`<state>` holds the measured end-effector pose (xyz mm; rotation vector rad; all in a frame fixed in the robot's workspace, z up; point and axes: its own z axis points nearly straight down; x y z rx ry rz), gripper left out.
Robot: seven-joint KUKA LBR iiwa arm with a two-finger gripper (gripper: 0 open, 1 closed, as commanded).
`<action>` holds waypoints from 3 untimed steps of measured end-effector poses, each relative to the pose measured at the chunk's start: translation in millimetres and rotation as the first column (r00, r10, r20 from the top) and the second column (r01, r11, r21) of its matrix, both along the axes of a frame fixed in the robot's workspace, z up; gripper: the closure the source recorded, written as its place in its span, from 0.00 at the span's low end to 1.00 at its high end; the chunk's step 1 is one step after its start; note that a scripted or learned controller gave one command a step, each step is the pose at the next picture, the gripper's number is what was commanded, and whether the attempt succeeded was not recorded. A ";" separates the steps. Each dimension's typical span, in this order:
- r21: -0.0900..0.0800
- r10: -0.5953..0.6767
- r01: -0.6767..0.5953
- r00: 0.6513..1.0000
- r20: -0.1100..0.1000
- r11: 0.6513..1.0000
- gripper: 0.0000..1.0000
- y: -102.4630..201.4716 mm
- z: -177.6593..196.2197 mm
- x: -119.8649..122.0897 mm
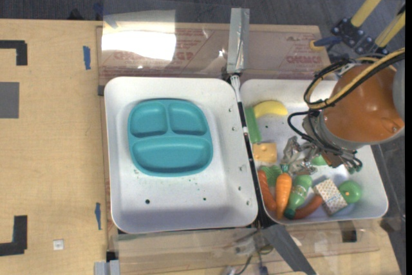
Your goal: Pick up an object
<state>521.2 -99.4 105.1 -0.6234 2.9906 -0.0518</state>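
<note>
Over right bin [376,199], gripper [297,154] hung just above carrot [282,188] & cheese block [264,152]; finger opening/hold couldn't be determined.

Robot lab: taped bench [45,138], two bins [122,106].
</note>
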 end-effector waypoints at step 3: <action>-0.019 0.201 -0.201 0.980 -0.004 0.979 0.00 -5.0 1.3 2.6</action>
